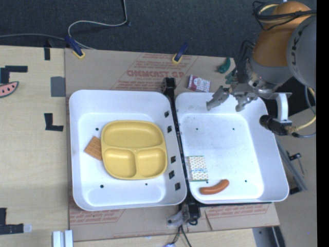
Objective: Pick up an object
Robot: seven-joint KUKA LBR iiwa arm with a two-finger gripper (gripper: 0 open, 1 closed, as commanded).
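Note:
An orange-brown sausage [214, 187] lies near the front edge of the right bin [267, 153]. Beside it, against the bin's left wall, rests a small patterned square packet [197, 168]. A yellow divided tray [134, 149] fills the middle of the left bin [82, 117], with a tan cracker-like piece [93, 148] tucked at its left side. My gripper [227, 102] hangs over the back edge of the right bin, far from the sausage and the packet. Its two grey fingers [215, 101] are spread apart with nothing between them.
A small dark red packet [198, 83] lies on the cardboard behind the bins. Blue and yellow clamps [180, 54] hold the cardboard's back edge. A black divider with clips [172, 133] runs between the two bins. A cable [97, 24] loops at the back left.

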